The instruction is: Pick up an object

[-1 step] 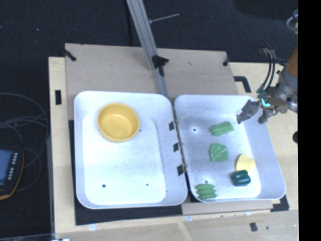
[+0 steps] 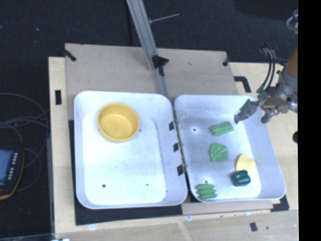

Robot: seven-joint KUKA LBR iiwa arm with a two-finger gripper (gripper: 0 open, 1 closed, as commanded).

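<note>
The right bin (image 2: pixel 261 134) holds several small objects. A light green oblong piece (image 2: pixel 221 129) lies near its upper middle, and a green lumpy piece (image 2: pixel 218 152) sits just below that. Further down are a yellow wedge (image 2: pixel 245 161), a dark green block (image 2: pixel 241 177) touching it, and a ribbed green piece (image 2: pixel 205 190) at the front edge. My gripper (image 2: pixel 255 114) hovers over the bin's upper right rim, up and to the right of the oblong piece. Its fingers are spread open with nothing between them.
A yellow bowl (image 2: pixel 118 122) sits in the upper left of the left bin (image 2: pixel 125 185). A grey metal rail (image 2: pixel 143 29) runs down from the top to the gap between the bins. Cables and a handheld device (image 2: pixel 7 172) lie off the bench at left.
</note>
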